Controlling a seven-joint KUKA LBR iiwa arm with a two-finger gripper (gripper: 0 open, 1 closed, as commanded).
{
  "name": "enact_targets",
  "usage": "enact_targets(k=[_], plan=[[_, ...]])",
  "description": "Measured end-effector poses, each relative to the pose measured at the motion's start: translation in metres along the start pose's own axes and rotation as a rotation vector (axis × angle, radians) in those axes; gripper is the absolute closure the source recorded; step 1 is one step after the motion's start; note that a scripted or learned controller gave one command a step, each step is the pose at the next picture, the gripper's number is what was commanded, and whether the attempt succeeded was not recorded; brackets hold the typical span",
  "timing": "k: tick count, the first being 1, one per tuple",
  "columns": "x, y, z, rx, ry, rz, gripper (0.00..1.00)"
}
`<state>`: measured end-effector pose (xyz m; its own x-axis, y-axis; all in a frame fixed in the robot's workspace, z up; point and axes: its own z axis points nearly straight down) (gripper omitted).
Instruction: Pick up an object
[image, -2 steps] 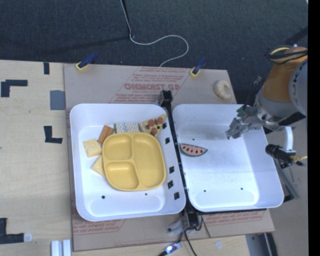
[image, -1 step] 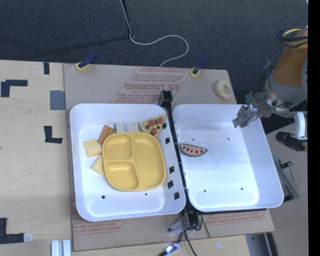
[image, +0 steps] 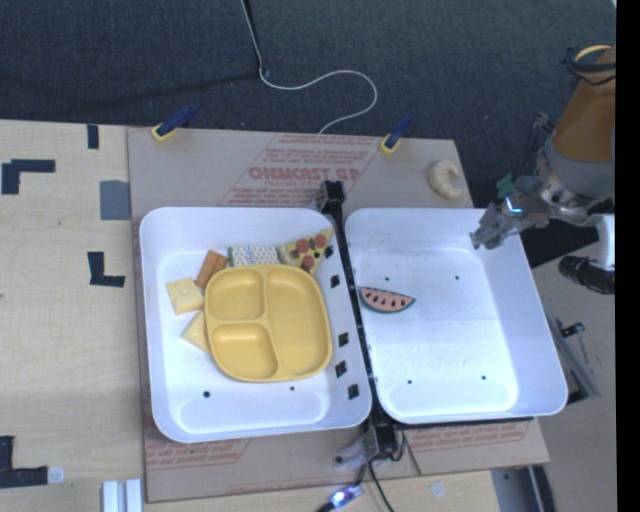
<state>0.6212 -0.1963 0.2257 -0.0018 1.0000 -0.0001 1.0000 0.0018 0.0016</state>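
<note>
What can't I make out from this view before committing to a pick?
- Gripper: too small and blurred in the camera view to judge its grasp.
- Food pieces: partly covered by the yellow divided plate.
- Arm: cut off by the right edge.
- Watermelon slice: flat toy or thicker, unclear.

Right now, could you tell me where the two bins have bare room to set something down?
The right bin is mostly bare: only the watermelon slice lies near its left wall, so the floor right of and below it is free. The left bin is crowded by the yellow divided plate and toy food; only the strip below the plate is open. The tool hovers over the right bin's upper right rim.
</note>
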Motion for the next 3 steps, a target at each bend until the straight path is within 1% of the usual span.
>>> enact_targets(k=[1,2,3], plan=[[0.043,0.008,0.002,0.003,0.001,-0.004,1.0],[0.093,0.011,0.012,0.004,0.001,-0.004,1.0],[0.147,0.021,0.019,0.003,0.0,-0.004,1.0]])
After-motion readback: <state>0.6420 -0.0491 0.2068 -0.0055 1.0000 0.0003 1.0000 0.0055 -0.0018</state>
